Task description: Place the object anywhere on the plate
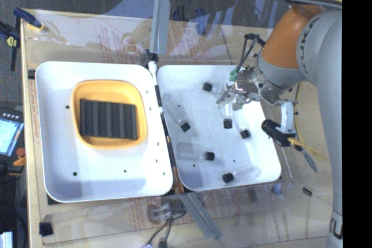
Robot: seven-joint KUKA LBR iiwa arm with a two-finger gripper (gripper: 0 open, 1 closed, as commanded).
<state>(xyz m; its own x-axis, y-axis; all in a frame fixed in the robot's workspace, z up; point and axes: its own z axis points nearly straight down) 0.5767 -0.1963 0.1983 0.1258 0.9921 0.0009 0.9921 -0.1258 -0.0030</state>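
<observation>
Yellow, ridged plastic plate in the left bin is seen bare; small black-capped clear objects lie in the right bin. Gripper hovers there, finger state indiscernible.

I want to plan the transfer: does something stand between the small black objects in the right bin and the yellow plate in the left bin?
Only the two bins' adjoining rims separate the black objects from the yellow plate. Nothing else visible blocks the way.

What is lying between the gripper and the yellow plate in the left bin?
In the camera view, between the gripper and the yellow plate lie a small black cube, bare white floor of the right bin, and the two bins' adjoining rims.
</observation>
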